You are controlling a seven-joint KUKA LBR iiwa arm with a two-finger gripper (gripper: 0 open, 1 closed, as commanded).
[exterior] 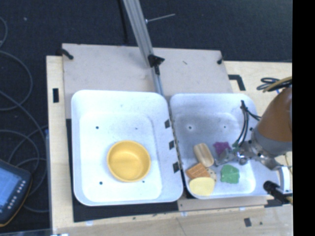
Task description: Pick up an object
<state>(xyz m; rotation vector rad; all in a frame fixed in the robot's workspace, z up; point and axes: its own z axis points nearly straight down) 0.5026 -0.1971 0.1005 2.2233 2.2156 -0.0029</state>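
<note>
**Surfaces on the bench**

You see two white bins (83, 132) of smooth, slightly glossy plastic, the right one scuffed grey. The yellow bowl (129, 161) looks like matt plastic. The bench top (59, 132) looks like pale, matt wood. The slanted rail (138, 23) looks like ribbed bare metal.

Bench (59, 132), pale wood, two bins side by side.

A grey board (108, 68) lies across the bench's far part, and a dark mat (70, 132) shows at the left bin's edge. The left white bin (88, 107) and right white bin (206, 107) rest on top, touching along their inner rims. A slanted metal rail (140, 28) meets the board between the bins.
</note>
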